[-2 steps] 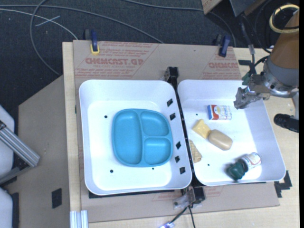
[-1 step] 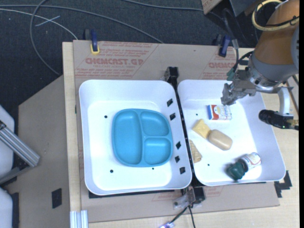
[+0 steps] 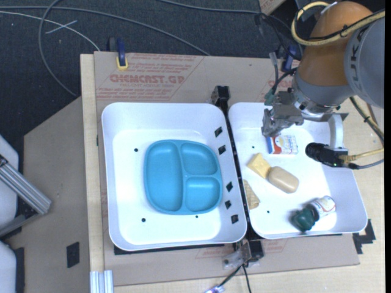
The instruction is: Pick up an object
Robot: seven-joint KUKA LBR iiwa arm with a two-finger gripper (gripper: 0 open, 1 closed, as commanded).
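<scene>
pincer [image 3: 270, 129] low over right bin [image 3: 351, 194]

arm [image 3: 342, 41]: cut off right | white packet [image 3: 285, 144]: partly hidden by end effector [image 3: 273, 127]

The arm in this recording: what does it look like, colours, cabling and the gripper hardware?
The arm is grey and bulky, with a rounded orange band above the wrist. A yellow cable loops over that band, and thinner dark wires run down beside the wrist. The gripper is a small grey metal assembly. A black cylindrical part juts out below on a pale bracket, trailing a yellowish lead.
</scene>
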